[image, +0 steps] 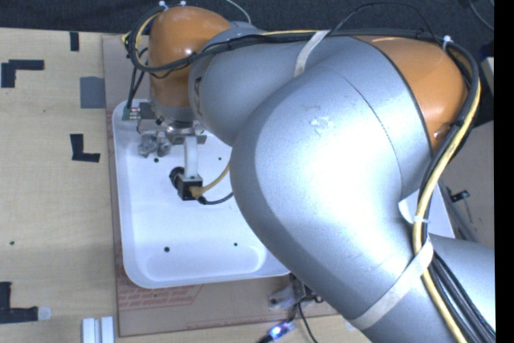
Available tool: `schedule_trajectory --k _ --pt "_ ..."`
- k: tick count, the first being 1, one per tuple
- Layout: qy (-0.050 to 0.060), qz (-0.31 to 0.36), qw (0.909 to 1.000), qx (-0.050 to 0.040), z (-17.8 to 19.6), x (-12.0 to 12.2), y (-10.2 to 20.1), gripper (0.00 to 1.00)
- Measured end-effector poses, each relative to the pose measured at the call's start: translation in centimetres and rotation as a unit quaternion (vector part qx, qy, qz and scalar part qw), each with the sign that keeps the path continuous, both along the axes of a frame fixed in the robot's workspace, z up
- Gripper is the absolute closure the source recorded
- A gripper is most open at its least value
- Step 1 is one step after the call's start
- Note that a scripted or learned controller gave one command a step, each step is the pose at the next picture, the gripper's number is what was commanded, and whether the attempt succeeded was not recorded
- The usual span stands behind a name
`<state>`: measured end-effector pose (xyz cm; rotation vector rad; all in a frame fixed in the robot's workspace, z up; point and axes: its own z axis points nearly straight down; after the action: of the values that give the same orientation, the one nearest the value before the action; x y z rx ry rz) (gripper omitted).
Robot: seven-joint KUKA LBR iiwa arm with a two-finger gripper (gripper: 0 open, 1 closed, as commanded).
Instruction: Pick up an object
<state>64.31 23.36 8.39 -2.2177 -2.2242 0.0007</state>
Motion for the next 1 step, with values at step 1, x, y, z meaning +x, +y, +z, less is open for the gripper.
schedule_trajectory --k 1 --pt "0.002 0.001 1.0 -0.0009 0.98 -0.15 0.05 1.0"
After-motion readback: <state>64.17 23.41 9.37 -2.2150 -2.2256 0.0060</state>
